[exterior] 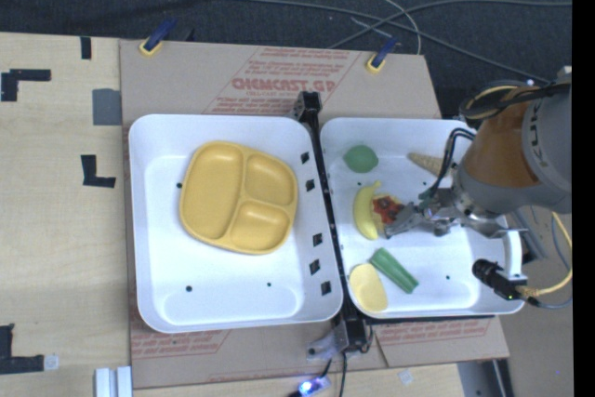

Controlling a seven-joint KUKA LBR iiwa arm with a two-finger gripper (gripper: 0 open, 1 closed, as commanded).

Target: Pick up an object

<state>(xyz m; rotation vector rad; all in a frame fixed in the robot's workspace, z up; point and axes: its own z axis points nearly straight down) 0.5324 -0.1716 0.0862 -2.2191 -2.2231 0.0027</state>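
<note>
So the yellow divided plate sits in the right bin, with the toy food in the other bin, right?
Not quite. The camera view shows the yellow divided plate in the left bin. The toy food, such as the banana and green ball, lies in the right bin, where the gripper reaches.
</note>
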